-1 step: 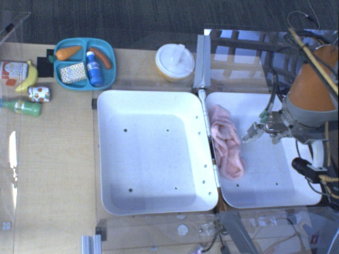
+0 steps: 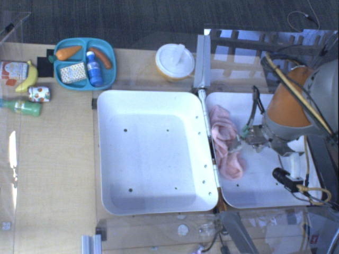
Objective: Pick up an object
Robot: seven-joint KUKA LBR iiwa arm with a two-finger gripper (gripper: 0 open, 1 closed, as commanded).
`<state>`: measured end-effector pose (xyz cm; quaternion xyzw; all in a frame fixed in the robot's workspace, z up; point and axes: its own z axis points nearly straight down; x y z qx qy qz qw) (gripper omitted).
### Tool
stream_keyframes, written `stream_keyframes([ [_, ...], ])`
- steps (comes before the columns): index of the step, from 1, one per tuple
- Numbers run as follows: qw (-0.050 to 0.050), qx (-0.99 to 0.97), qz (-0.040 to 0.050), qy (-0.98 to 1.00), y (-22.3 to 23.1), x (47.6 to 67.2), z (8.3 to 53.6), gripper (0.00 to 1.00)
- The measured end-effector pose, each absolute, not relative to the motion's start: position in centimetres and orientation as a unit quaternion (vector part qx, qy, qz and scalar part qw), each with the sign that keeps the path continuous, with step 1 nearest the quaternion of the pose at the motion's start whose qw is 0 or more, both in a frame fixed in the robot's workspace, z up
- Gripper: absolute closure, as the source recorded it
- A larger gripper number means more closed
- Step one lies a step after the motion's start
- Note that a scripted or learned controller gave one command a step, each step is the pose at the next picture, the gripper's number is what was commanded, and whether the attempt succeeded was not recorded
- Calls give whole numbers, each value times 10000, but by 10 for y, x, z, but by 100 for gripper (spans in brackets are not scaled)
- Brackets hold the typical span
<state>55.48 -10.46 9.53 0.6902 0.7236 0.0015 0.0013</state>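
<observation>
A crumpled pink cloth [image 2: 225, 141] lies along the left wall of the right bin [image 2: 254, 194]. My gripper [image 2: 241, 140] reaches in from the right and sits low at the cloth's right edge, its tips touching or just over the fabric. The grey arm with its orange band [image 2: 286, 107] rises behind it and hides the bin's right part.
The left bin [image 2: 153, 152] stands beside the right one, sharing a middle wall. Outside the bins, a blue divided plate [image 2: 85, 62] with toy food, a white lidded bowl [image 2: 175, 61], a banana, a can and a green bottle sit at the back left. Cables hang at right.
</observation>
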Motion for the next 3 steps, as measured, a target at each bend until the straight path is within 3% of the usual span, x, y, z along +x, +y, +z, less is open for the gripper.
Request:
stream_keyframes([
  [1, 84, 6311, 54, 7756, -101, 527, 91, 0],
  [3, 49, 6076, 25, 7942, -120, 660, 89, 0],
])
